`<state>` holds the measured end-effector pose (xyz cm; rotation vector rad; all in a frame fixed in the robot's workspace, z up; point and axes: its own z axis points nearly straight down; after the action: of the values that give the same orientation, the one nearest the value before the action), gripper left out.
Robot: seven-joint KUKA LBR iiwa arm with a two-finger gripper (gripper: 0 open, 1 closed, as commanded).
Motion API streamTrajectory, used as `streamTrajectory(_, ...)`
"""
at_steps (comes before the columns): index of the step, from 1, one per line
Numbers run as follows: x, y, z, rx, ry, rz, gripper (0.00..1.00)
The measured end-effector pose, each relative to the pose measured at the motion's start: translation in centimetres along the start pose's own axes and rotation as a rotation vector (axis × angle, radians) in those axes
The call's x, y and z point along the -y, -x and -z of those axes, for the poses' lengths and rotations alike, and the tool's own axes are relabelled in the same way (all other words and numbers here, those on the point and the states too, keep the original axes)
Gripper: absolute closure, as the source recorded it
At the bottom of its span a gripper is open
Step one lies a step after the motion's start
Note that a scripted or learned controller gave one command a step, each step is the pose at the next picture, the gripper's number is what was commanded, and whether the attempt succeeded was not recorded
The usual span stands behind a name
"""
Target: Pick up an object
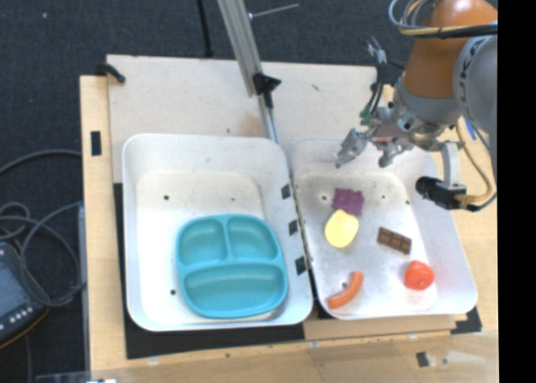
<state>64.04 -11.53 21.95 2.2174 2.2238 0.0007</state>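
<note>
Two shallow white bins sit side by side on the bench, filling the middle of the frame. The left bin (151,163) holds one thing — a turquoise divided plate (230,266) with three compartments, lying flat in the bin's lower half. The right bin (448,264) holds five small objects, one of each: a pale yellow lemon-shaped piece (341,229) near the bin's centre, a purple block (348,200) touching its upper edge, an orange-red sausage-shaped piece (346,289) low in the bin near the front wall, a red tomato-like piece (419,275) at lower right, and a brown chocolate-bar piece (394,240) between the lemon piece and the tomato piece, apart from both. The gripper (371,152) hangs at upper right of the frame, above the right bin's far end, its two fingers spread apart with nothing between them, up-frame of the purple block and clear of it.
</note>
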Motion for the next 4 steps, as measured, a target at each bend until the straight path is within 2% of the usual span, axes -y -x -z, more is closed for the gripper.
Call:
streamTrajectory(1,0.0,0.0,0.0,0.0,0.0,0.0,0.0)
streamTrajectory(3,1.0,-0.4,-9.5,0.001,-0.005,-0.004,0.0)
streamTrajectory(4,0.9,-0.3,-11.9,0.002,-0.001,-0.005,0.0)
